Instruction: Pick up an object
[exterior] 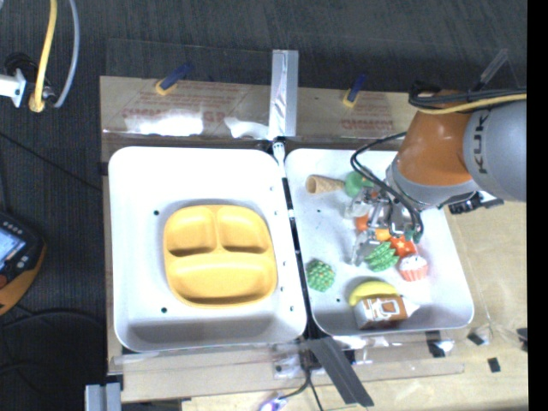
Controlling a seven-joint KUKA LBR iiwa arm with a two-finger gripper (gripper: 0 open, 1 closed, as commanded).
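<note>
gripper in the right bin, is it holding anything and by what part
It cannot be told. The gripper sits low among the small toys in the right bin, near the cupcake, but clutter hides any hold.

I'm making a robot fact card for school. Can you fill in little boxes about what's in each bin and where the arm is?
left bin: holds a yellow tray with three compartments
right bin: holds small toy foods
near its top: an ice cream cone lying on its side
near its left: a green bumpy ball
near its bottom: a banana touching a brown carton
near its right: a cupcake
arm: reaches in from the right
gripper: down among a cluster of toys in the right bin
holding something: cannot tell
</note>
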